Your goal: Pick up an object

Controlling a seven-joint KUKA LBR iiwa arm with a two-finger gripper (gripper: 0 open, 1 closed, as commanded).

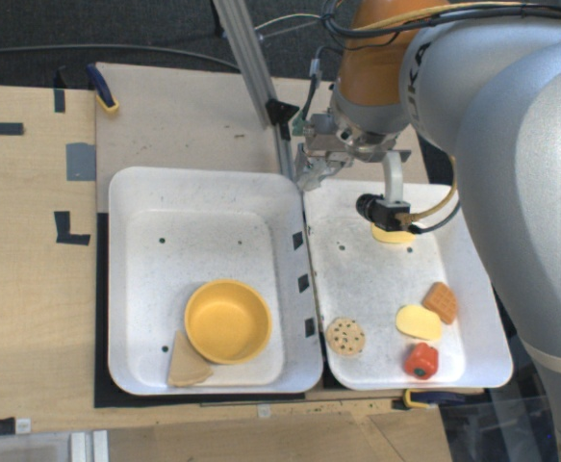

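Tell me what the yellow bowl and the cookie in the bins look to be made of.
Yellow bowl: probably plastic, smooth with a slight sheen, judging by its even colour and its thick moulded rim. Cookie: likely a toy of plastic or rubber, matte, a flat tan disc with dark dots. The look alone does not settle either.

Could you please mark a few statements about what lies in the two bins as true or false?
1. The yellow bowl sits in the left-hand bin. True.
2. The cookie lies in the left-hand bin. False: it lies in the right-hand bin.
3. The gripper holds the yellow bowl. False: it hovers at the far end of the divide between the bins, away from the bowl.
4. The red object lies in the right-hand bin. True.
5. A tan wedge lies against the bowl. True.
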